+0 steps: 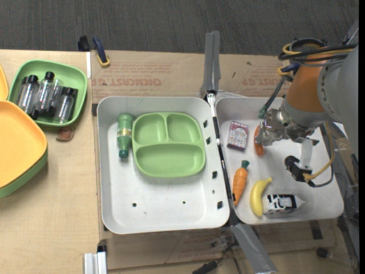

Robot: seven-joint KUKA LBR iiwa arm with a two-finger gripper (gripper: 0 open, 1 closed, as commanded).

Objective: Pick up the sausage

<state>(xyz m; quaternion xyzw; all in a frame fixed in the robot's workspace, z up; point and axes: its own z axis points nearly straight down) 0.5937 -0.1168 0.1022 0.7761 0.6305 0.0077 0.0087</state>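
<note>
The tool [263, 131] hangs low in the right bin [325, 207], at its upper middle, and it pinches the sausage [259, 142] — the reddish-orange piece sits upright between the fingers, its lower end just at or above the bin floor; whether it touches cannot be told. The grey arm [336, 90] with its orange band [305, 90] reaches over the far right corner of that bin.

Taking the sausage as the landmark: a small pink box [238, 135] lies just to its left, apart from it. Below and a little left lies a carrot [240, 178], green top pointing up toward the sausage. Below the sausage, further down, a banana [259, 196] curves beside a black-and-white carton [282, 202], the two touching or nearly so. A black cable end [293, 167] dangles to the lower right.

Well to the left of the sausage, in the left bin [165, 213], a green divided plate [169, 144] lies flat with a green bottle [124, 135] along its left side. Far left on the table [57, 221] — a green tray of dark bottles [48, 93] and stacked orange plates [20, 147].
</note>
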